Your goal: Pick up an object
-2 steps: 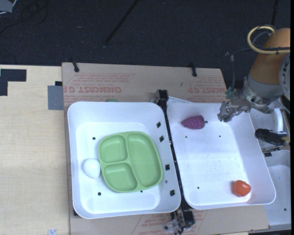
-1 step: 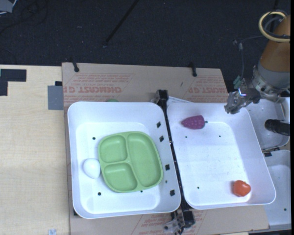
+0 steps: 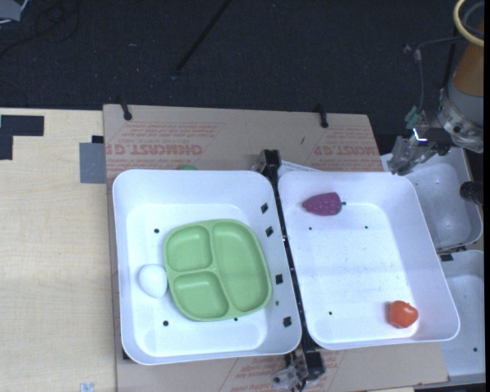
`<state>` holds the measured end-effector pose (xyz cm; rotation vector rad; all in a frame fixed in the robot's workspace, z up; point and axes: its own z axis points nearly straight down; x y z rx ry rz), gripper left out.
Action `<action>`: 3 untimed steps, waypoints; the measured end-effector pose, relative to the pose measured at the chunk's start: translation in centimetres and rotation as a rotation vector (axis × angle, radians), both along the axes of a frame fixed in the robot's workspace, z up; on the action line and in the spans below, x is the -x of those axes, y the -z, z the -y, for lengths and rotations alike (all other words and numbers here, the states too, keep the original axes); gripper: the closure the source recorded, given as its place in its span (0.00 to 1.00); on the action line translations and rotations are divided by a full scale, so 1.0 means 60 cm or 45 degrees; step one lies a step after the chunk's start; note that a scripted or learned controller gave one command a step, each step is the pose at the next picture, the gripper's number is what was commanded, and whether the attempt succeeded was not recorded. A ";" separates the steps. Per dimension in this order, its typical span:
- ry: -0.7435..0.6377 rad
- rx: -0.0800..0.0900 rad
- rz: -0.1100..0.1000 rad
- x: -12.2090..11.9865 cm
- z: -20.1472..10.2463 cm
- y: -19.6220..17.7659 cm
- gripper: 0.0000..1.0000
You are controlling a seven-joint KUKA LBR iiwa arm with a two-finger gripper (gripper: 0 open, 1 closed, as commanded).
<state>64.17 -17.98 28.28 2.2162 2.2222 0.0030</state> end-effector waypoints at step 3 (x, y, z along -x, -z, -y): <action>-0.001 -0.003 -0.011 0.044 -0.237 0.050 1.00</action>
